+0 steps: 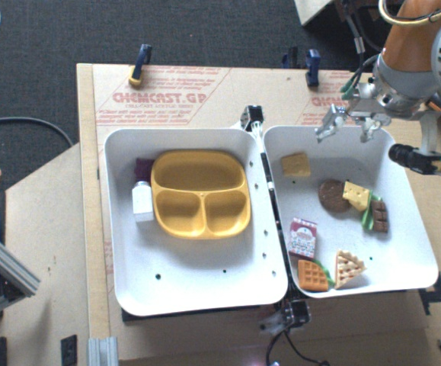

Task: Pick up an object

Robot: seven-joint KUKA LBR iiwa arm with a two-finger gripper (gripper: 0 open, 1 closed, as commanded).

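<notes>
white right bin [403, 227] holds toy food; claw [349, 126] open above its rim.

Dark carpet floor [68, 21], plywood bench [205, 94]

Toy food lies flat in the right bin [403, 239]: a tan cracker [295, 165], brown cookie [332, 195], cheese wedge [356, 195], chocolate bar [378, 215], red carton [302, 239], two waffles [312, 274].

Gripper [349, 126] hangs open over the right bin's [407, 204] far rim — 2 fingers spread, nothing between them.
</notes>
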